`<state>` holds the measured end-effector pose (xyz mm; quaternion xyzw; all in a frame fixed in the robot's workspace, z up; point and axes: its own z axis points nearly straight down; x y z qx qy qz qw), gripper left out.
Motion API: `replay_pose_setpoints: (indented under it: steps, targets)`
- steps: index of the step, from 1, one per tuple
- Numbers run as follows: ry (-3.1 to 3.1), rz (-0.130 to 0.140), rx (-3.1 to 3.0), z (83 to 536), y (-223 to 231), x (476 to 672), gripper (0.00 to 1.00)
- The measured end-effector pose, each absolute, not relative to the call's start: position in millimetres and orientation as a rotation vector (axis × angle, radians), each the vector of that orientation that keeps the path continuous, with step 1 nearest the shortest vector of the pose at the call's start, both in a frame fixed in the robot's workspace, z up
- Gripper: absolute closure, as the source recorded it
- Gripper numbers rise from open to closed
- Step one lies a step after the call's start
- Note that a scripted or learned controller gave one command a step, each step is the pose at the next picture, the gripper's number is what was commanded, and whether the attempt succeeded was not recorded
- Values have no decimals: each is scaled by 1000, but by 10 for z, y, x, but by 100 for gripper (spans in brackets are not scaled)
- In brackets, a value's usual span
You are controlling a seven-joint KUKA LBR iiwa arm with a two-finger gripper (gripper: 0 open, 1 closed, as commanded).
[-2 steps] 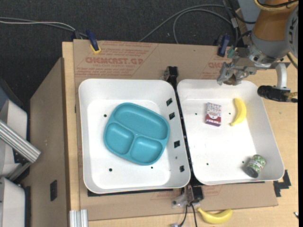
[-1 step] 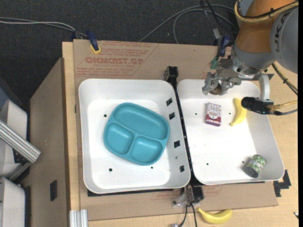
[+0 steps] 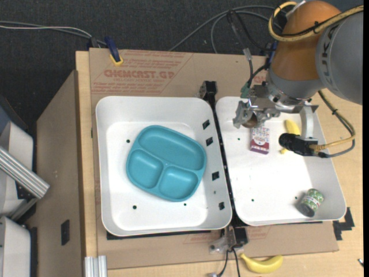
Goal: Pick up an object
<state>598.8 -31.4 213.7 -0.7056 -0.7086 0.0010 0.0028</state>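
Note:
In the right bin [image 3: 271, 180] lies a small pink and white packet [image 3: 260, 139] toward the back. A yellow object [image 3: 291, 125] sits just to its right, partly hidden by the arm. A green and white can [image 3: 311, 201] lies on its side in the front right corner. My gripper [image 3: 254, 112] hangs low over the back of the right bin, just above and behind the packet. I see nothing held in it.
The left bin [image 3: 109, 172] holds a teal divided plate [image 3: 166, 162]. A black fitting with a cable [image 3: 295, 143] hangs off the wrist over the right bin. A banana [image 3: 263, 263] lies on the cardboard in front of the bins.

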Motion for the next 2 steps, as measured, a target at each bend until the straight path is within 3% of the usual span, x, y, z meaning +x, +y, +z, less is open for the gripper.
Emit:
replay_pose_setpoints:
  steps: [2]
  targets:
    - [-2225,2,-2210,2268,731,5564,100]
